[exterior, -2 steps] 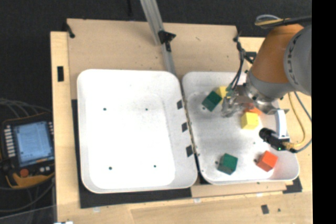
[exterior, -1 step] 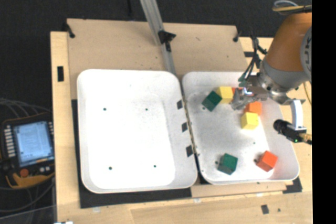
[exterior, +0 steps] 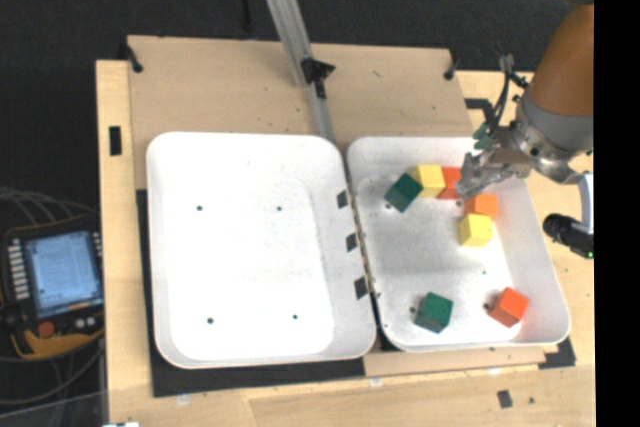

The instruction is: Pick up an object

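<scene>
Objects for the pick, seven small blocks, lie in the right bin [exterior: 530, 255]. We see a green block [exterior: 403, 191] near the bin's upper left, a yellow block [exterior: 431, 179] just beside it, and a red-orange block [exterior: 451, 182] touching the yellow one on its right, partly hidden by the end effector [exterior: 470, 183]. An orange block [exterior: 485, 206] sits just below the end effector, with a second yellow block [exterior: 476, 230] touching it from below. A second green block [exterior: 434, 312] and a second red-orange block [exterior: 508, 306] rest near the bin's lower edge, well apart from the cluster. The arm [exterior: 562, 85] reaches in from the right, and its end effector hangs over the red-orange block in the cluster; we cannot tell how far its tips are spread or whether they grip anything. The left bin [exterior: 250, 245] adjoins the right bin on the tabletop [exterior: 115, 115]. A handheld screen unit [exterior: 55, 280] lies off the tabletop's left edge.
</scene>
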You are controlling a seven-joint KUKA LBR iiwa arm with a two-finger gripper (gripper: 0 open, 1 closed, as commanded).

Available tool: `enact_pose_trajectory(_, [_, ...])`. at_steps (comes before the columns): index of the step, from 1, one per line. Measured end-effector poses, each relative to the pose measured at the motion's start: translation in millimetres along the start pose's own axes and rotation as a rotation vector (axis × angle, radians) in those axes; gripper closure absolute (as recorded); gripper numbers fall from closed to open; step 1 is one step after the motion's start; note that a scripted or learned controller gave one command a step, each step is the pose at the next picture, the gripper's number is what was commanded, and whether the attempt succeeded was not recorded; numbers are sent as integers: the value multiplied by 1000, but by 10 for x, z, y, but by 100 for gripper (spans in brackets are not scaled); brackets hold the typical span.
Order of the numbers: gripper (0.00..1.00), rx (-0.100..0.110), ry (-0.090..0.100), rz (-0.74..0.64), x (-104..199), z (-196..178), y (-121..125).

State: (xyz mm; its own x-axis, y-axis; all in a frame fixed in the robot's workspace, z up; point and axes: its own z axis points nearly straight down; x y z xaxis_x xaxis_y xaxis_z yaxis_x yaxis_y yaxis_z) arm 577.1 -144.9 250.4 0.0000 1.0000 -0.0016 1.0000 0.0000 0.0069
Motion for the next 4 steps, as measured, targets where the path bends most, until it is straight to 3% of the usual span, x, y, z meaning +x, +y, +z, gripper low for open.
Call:
enact_pose_trajectory(1, [100, 3, 1, -3, -11, -252, 12])
enact_pose_trajectory(3, [100, 7, 2, -3, 974, 55, 95])
enact_pose_trajectory(4, [100, 5, 3, -8, 1505, 35, 236])
